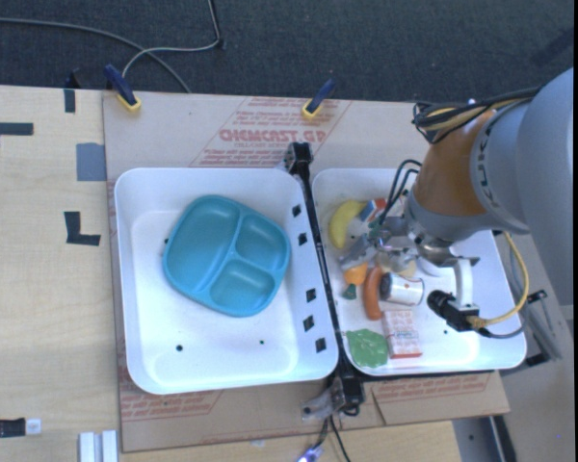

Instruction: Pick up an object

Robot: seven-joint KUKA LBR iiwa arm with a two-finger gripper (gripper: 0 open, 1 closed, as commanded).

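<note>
The right bin (501,354) holds a heap of small things: a yellow banana-shaped piece (344,222), an orange carrot-like piece (371,296), a small orange bit (354,275), a white cylinder (403,290), a small printed box (402,334) and a green lump (367,346). My gripper (380,243) is down in this bin, at the heap's upper middle, just right of the yellow piece and above the carrot. The arm's wrist covers the bin's upper right part.
The left bin (140,354) carries a blue divided plate (226,254). A black divider (313,258) with clips runs between the bins. Yellow-and-blue clamps (123,89) (318,99) hold the cardboard at the back. A yellow cable (506,318) loops off the wrist.
</note>
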